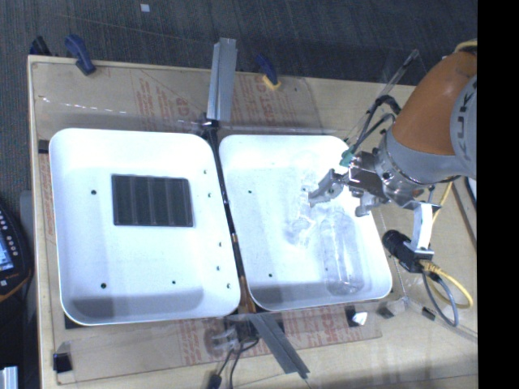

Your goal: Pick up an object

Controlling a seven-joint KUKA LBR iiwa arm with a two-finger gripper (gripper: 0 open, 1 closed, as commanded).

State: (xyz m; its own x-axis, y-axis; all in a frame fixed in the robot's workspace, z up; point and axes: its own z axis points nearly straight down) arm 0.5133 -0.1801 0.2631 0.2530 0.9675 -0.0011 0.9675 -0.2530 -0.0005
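The grey arm with its orange band (434, 108) reaches in over the right-hand shallow white bin (259, 282); its tool (324, 191) hangs low above the bin floor, and whether it is released or clenched I cannot tell. A clear, colourless plastic bottle (340, 254) lies on its side just below the tool, near the bin's right wall, with fainter transparent pieces (298, 225) beside it. To do this well, I judge, the tool should settle squarely across the bottle's body; glancing its slick, rounded side would likely roll it away. The left-hand white bin (73, 217) carries a dark ribbed rectangular panel (152, 200).
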